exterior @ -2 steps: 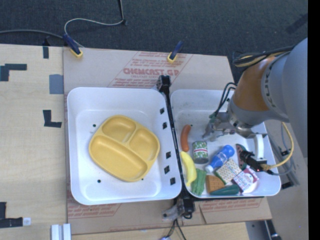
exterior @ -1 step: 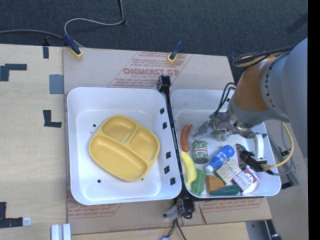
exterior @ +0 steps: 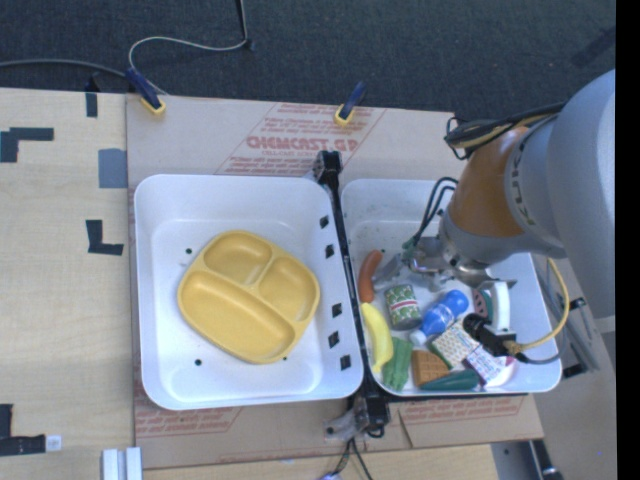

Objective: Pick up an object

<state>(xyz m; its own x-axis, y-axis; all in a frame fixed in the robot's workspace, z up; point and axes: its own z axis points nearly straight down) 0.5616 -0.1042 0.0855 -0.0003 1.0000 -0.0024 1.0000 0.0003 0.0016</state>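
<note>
The loose objects lie heaped in the right bin, toward its near edge. From the divider outward I note a red-orange sausage-like piece, a yellow banana along the left wall, a green vegetable beside it, and a small green-labelled can just right of the banana. Right of the can sits a blue bottle with a white cap. Nearer the front edge lie a tan cracker-like piece, a patterned packet and a dark green item against the front wall. A white item rests near the right wall.

The gripper hangs low over the middle of this bin, just above the can and bottle. I cannot tell the state of the fingers; the wrist hides them, and I see nothing held. The grey arm with its orange band enters from the right.

The left bin carries a yellow compartment tray, lying slightly skewed at its centre. Both bins sit on a cardboard sheet on the counter, fixed by two clamps at its far edge.
</note>
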